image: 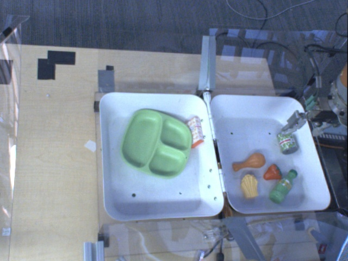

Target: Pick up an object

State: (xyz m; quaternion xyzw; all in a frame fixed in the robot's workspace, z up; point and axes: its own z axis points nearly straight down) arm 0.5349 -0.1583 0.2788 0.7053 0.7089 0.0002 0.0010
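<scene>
Above the small can (pixel 287 143), near the right bin's (pixel 255 110) far right wall, the gripper (pixel 292 125) slants down from the right; whether its fingers clasp the can, I cannot tell. Nearer than the can lie a drumstick (pixel 250 161), a strawberry (pixel 272 172), a corn cob (pixel 249 186) and a green bottle (pixel 283 187), leaving the bin's far left floor bare. Left of the can, across the divider, a green tray (pixel 155 142) and a packet (pixel 195 130) sit in the left bin (pixel 114 194).

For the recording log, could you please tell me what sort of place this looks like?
Probably a robotics lab workbench: two white bins side by side on a wooden bench, toy food to be picked, clear guard panels and loose cables on the carpet.
</scene>
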